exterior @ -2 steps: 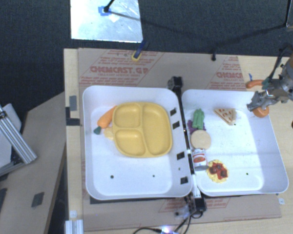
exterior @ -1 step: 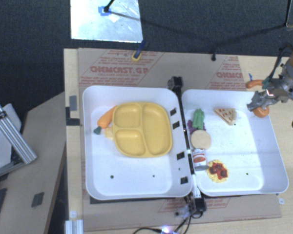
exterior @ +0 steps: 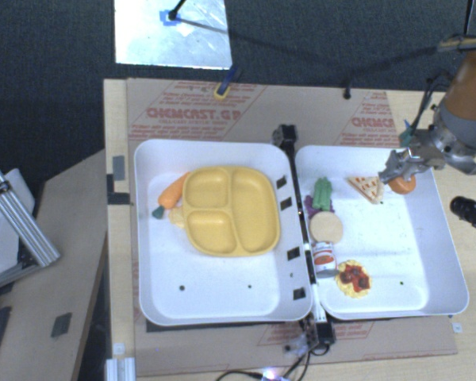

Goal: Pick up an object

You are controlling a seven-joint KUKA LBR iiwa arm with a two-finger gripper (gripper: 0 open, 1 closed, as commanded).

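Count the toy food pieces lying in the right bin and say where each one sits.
6 visible: green vegetable and round bun near the divider, can below them, pasta piece at the front, sandwich wedge at the back, orange piece by the gripper. Others may be hidden.

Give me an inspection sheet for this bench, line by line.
Surface: two white bins side by side, left bin and right bin, on a cardboard-covered bench.
Job's things: right bin holds a sandwich wedge, green vegetable, round bun, small can, pasta piece and an orange item by the gripper.
Clutter: yellow divided plate and carrot in left bin.
Grippers: gripper low over right bin's far corner.
Cables: black cable across the floor.
Surroundings: dark carpet, shiny sheet.
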